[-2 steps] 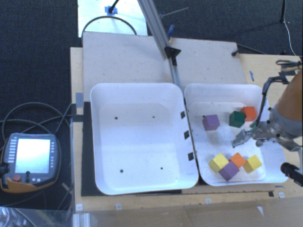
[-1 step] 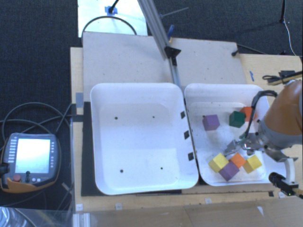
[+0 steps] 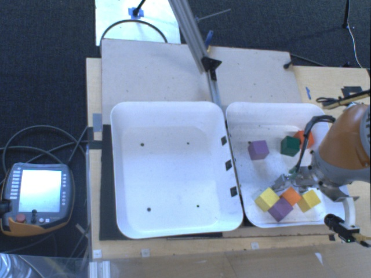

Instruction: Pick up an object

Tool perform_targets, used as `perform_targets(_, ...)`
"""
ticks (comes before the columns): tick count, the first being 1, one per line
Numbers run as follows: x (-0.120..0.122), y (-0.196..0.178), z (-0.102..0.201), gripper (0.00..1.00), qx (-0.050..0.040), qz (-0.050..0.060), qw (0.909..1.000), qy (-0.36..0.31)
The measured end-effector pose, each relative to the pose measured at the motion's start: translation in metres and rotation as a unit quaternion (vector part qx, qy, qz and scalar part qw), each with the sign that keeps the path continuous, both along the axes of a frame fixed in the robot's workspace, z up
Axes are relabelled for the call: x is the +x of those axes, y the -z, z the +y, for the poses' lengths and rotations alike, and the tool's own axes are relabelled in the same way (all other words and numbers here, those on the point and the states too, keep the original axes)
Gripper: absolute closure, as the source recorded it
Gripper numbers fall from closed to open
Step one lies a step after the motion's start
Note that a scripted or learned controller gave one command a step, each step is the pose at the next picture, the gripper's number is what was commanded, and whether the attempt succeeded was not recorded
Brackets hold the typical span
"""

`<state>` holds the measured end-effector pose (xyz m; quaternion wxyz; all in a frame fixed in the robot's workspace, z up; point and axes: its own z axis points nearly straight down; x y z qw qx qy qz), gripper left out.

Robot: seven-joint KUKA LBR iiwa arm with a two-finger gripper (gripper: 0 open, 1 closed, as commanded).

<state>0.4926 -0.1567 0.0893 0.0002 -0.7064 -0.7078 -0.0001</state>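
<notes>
The right bin (image 3: 255,116) holds several small blocks. Near its back lie a purple cube (image 3: 258,149), a green cube (image 3: 290,145) and an orange piece (image 3: 306,136) partly behind the arm. At the front sits a tight cluster: a yellow cube (image 3: 268,199), a second purple cube (image 3: 280,209), an orange cube (image 3: 291,196) and another yellow cube (image 3: 310,200). My gripper (image 3: 291,181) hangs low over this cluster, just behind the orange cube, its metal tip close to the blocks. Nothing shows held in it.
The left bin (image 3: 124,155) stands beside the right one, sharing a raised middle wall (image 3: 229,161). A metal pole (image 3: 194,33) slants over the back of the bench. A teach pendant (image 3: 36,198) lies on the floor at left.
</notes>
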Motion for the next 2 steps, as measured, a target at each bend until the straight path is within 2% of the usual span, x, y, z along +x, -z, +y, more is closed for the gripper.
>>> perform_targets(1, 0.001, -0.012, 0.0, 1.0, -0.0005, -0.002, 1.0, -0.001)
perform_targets(2, 0.005, -0.076, -0.003, 1.0, -0.0015, -0.004, 1.0, -0.001)
